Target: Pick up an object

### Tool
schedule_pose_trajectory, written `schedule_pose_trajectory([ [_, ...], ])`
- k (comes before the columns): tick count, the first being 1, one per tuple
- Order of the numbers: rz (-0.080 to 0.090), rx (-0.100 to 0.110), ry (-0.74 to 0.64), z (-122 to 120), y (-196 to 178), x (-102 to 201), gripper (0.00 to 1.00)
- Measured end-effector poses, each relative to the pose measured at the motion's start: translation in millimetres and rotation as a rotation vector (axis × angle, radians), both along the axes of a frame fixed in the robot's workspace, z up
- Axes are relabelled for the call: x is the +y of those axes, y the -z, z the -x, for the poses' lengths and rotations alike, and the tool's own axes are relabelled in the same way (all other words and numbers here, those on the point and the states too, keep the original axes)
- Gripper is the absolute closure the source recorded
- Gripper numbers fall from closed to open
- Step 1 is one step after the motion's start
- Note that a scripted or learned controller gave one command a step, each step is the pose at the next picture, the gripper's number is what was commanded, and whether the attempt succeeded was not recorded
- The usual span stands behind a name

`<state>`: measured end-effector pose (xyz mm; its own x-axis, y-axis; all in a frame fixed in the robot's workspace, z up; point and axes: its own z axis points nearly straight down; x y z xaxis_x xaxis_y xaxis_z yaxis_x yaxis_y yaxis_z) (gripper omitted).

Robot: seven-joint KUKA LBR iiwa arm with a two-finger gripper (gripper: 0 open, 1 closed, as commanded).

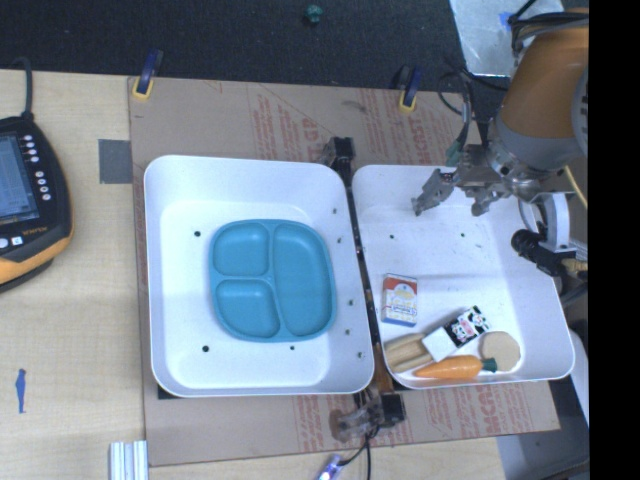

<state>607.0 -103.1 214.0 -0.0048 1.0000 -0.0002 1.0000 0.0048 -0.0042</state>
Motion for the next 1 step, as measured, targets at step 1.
schedule_pose_trajectory([
  [1, -0.001, 0.000, -0.001, 84.0, 113.2, 11.3, 0.00],
])
